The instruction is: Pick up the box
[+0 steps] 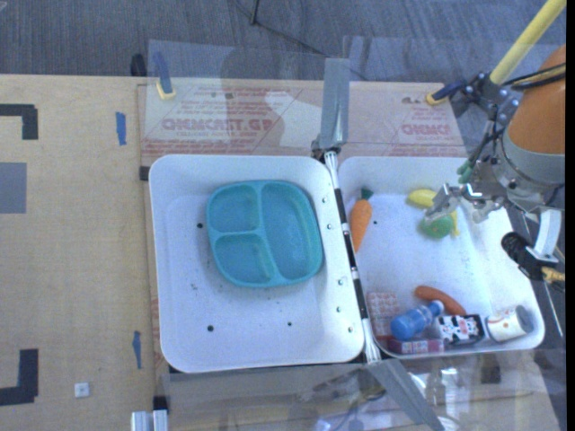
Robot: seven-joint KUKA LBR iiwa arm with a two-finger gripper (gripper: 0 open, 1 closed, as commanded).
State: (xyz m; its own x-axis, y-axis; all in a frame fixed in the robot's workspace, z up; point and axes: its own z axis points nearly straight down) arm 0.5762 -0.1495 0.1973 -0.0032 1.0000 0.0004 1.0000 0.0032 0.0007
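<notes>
My end effector (455, 197) hovers by the green toy (437, 226); grip unclear. The box (460, 329) probably lies untouched against the bin's front wall.

We saw a grey arm (532, 155) with a rounded orange band (542, 115) above its wrist. Thin dark cables ran along the links at the far right. The gripper (446, 203) was small, of pale bare metal, with little brackets and dark fittings behind it.
</notes>
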